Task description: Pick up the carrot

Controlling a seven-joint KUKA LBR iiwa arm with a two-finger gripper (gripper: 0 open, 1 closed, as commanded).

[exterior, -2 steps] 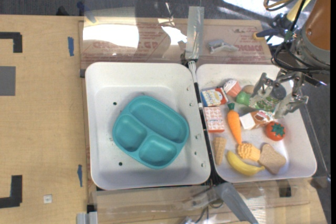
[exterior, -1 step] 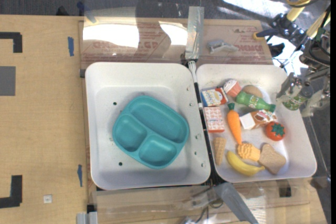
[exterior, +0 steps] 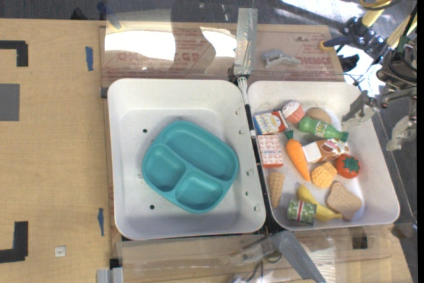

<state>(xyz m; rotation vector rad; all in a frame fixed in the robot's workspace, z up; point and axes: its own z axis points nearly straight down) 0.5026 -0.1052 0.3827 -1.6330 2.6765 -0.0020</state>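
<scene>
Carrot (exterior: 298,159), tip toward lower right

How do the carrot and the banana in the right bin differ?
The carrot is orange with a green tip; the banana is yellow. The carrot lies mid-bin, running toward the bin's near right; the banana lies by the near edge, partly under a green-labelled can. The carrot tapers straight; the banana curves. Both are toy food lying flat.

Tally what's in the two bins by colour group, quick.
Teal: 1, the divided plate.
Orange or red: 3, carrot, tomato, corn.
Green: 2, bottle, can.
Yellow or tan: 3, banana, bread slice, cone.
Total: 9 clearly told; several cartons left uncounted.
</scene>
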